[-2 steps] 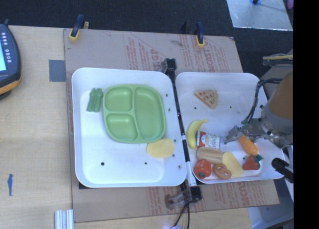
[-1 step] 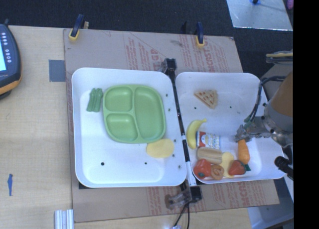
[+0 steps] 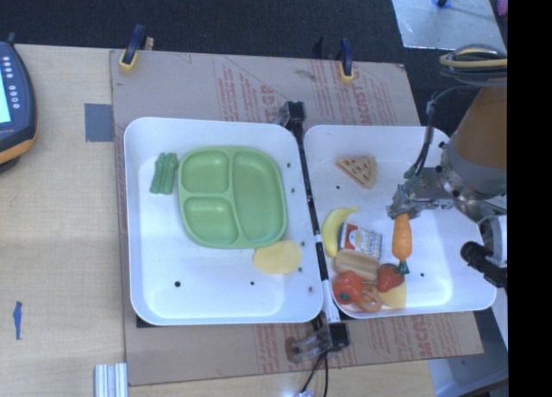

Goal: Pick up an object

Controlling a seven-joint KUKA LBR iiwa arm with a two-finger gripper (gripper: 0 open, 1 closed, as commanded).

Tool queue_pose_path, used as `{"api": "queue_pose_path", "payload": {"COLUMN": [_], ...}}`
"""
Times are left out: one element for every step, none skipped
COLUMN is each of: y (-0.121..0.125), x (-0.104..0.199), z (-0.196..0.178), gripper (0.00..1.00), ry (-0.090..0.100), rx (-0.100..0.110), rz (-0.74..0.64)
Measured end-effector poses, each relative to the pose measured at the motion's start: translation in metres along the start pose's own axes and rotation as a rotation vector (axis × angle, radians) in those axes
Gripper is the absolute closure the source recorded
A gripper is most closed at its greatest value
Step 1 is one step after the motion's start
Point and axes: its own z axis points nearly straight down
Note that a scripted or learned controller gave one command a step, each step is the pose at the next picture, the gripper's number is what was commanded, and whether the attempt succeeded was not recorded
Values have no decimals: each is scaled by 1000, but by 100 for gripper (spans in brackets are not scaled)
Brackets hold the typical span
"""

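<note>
My gripper hangs over the right bin, near its right side. Directly below it an orange carrot stands on end with its top touching the gripper's tip; the view does not settle whether it is gripped. Left of the carrot lie a yellow banana, a small printed packet and a hot dog bun. A red tomato and a strawberry sit at the bin's front edge. A tan waffle wedge lies toward the back.
The left bin holds a green divided plate, a bunch of green beans and a pale yellow slice. A control pendant lies at the far left of the bench. Clamps hold the board's back edge.
</note>
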Motion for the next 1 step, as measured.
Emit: {"api": "queue_pose_path", "payload": {"y": [87], "x": [90], "z": [-10], "gripper": [100], "ry": [2], "rx": [-1], "rz": [-4]}}
